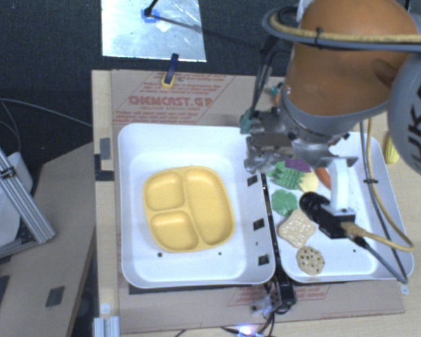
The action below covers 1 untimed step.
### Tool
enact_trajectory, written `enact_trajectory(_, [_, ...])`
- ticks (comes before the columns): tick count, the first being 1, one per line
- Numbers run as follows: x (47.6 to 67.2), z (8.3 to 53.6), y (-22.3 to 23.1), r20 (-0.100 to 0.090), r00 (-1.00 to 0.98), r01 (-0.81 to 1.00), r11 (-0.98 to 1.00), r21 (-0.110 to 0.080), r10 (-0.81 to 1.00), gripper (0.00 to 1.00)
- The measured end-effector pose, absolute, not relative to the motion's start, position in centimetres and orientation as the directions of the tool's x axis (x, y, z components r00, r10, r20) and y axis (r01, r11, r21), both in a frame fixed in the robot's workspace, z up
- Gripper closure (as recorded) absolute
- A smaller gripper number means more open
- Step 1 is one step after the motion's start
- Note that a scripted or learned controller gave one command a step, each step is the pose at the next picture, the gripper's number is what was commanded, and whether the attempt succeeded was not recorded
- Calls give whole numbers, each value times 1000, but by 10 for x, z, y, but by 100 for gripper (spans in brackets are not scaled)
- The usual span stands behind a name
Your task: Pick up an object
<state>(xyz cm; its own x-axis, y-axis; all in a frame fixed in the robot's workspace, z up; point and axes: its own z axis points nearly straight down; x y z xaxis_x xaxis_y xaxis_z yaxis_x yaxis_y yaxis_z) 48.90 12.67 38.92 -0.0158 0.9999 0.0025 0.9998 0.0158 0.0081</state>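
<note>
Gripper [266, 153] low over the right bin's [379, 258] near-left corner, its grasp state impossible to tell.
Toy food lies just beneath and right of it: green pieces [284, 188], a cracker [295, 228], a cookie [310, 260]; yellow divided tray [188, 208] occupies the left bin [126, 188].

Divided tray [189, 208] in left bin [130, 188]

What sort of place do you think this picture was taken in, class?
Probably a robotics lab or test bench. A robot arm reaches over two white bins; one holds a yellow divided plate, the other toy food such as crackers, and cables trail across.
</note>
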Motion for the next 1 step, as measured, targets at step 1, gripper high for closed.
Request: enact_trajectory(1, [486,302,48,-3,7,1000,-7,-6,1000,100])
